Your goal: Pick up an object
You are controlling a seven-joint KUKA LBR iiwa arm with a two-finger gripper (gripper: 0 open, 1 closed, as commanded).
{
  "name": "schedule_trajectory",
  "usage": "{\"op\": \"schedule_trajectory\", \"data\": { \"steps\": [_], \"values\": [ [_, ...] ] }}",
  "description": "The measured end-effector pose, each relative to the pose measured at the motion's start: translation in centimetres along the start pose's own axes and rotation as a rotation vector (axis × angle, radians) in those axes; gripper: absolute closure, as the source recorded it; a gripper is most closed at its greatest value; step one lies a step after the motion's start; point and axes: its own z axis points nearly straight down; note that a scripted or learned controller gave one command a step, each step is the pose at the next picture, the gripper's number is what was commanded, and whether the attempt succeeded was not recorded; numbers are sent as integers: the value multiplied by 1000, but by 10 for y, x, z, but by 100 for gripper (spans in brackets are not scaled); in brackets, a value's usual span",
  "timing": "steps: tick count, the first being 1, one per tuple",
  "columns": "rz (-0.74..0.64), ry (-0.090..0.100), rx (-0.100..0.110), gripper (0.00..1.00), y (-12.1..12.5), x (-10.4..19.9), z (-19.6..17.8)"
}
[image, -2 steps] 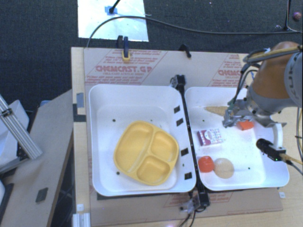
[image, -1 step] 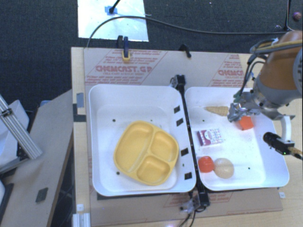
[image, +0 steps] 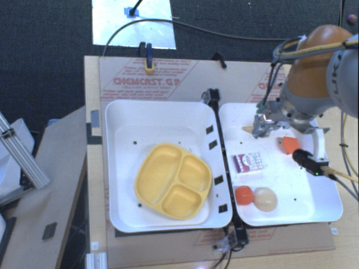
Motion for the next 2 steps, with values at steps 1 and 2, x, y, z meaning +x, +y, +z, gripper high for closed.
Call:
{"op": "schedule_trajectory", "data": {
  "steps": [1, 2],
  "values": [
    [0, 0, 1, 100, 10, 51, -11],
    [0, 0, 0, 100, 25, 104, -14]
  ]
}}
